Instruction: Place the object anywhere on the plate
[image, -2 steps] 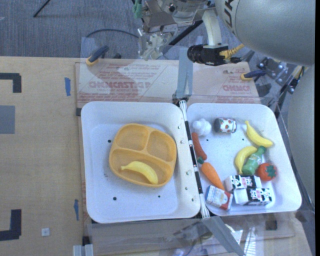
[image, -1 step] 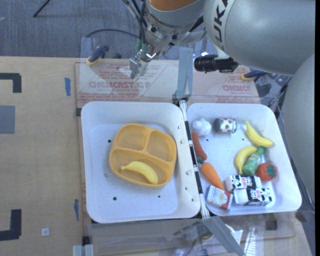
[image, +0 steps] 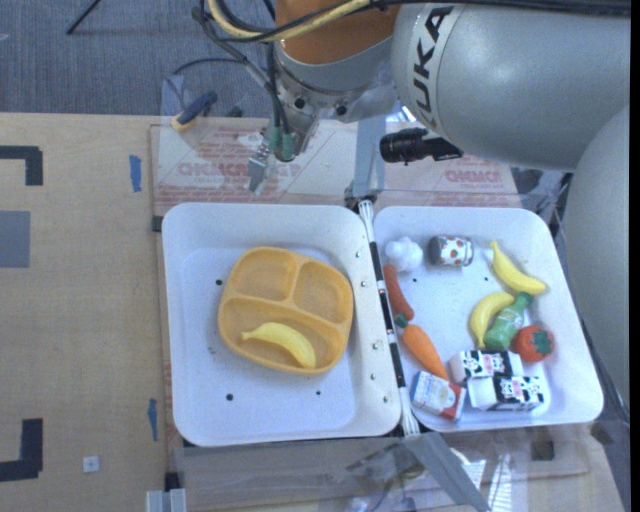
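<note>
A yellow banana (image: 281, 342) lies on the orange divided plate (image: 250, 285), in its front compartment. The plate rests in the left white bin (image: 190, 400). My gripper (image: 270, 162) hangs well behind the left bin, over the bench's back edge, below the orange band of the arm. Nothing shows between its fingers.
The right bin (image: 570, 290) holds two more bananas (image: 515, 268), two carrots (image: 422, 348), a tomato (image: 533, 343), a green item (image: 505, 328), a small can (image: 451, 250), a white piece (image: 404, 253) and several small cartons (image: 495, 380). The arm's grey body spans the upper right.
</note>
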